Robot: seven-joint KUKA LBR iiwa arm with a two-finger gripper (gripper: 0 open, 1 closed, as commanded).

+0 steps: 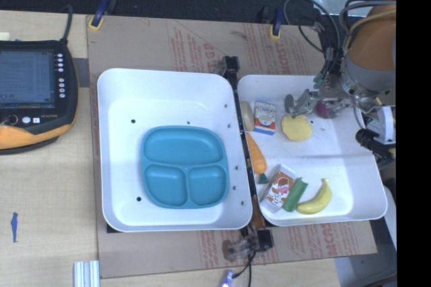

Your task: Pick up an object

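The tabletop (47, 211) carries two white bins; the left bin (114, 144), well to the left of the claw, holds a blue divided plate (183, 166), and the right bin (363, 178) lies under the claw (311, 98) at its far end. Whether the claw is open or closed I cannot tell; nothing shows between its tips. A yellow lemon-like fruit (297, 128) sits just below and left of the claw, a purple object (326, 108) just to its right, a small carton (264, 116) further left, and a banana (316, 198) well below. The likeliest pick seems the yellow fruit: centre over it, descend straight, close across its widest part, and lift slowly so it cannot roll against the carton
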